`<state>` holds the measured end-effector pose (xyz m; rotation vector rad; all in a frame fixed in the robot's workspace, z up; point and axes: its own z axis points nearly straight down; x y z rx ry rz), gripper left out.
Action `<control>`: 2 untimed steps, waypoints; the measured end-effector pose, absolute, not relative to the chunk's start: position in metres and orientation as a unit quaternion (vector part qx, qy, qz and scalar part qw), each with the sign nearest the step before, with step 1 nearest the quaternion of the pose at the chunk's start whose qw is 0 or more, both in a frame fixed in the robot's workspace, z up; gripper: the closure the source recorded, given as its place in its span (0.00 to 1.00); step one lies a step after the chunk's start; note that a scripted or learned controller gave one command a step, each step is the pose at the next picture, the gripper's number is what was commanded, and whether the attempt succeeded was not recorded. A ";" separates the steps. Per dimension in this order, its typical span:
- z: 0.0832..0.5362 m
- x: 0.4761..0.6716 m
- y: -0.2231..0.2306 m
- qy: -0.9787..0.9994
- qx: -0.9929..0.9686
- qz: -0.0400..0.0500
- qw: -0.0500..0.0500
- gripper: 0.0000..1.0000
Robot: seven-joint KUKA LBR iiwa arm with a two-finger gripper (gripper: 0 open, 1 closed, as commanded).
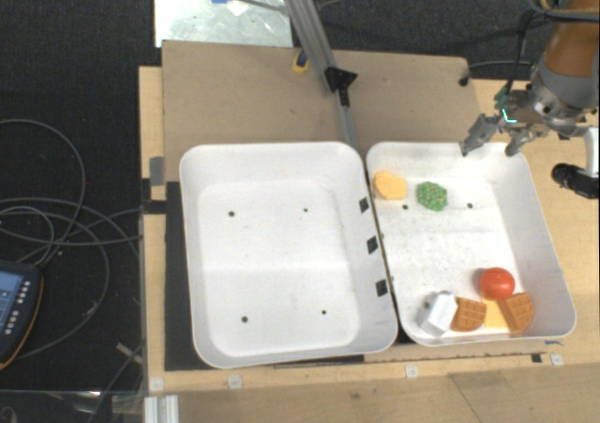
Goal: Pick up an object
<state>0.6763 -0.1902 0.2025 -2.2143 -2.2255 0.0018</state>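
Left to right: the left bin [281, 252] sits on the tabletop [403, 83] beside the right bin [525, 215]. In the right bin lie a yellow piece [390, 186] near its upper left corner, a green knobbly lump [431, 196] just beside it, and, clustered at the lower right, a white block [436, 312], two waffle-patterned orange pieces [469, 315], and a red tomato-like ball [497, 282]. The jaws [494, 136] hang spread and empty above the bin's far rim. Probable risks: a descent from here meets bare floor, and the round tomato could roll from a pinch, or crowded neighbours could block the fingers.
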 end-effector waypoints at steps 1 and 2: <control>0.206 0.677 -0.190 -0.710 -0.704 0.000 -0.001 0.00; 0.149 0.674 -0.199 -0.708 -0.707 0.001 0.001 0.00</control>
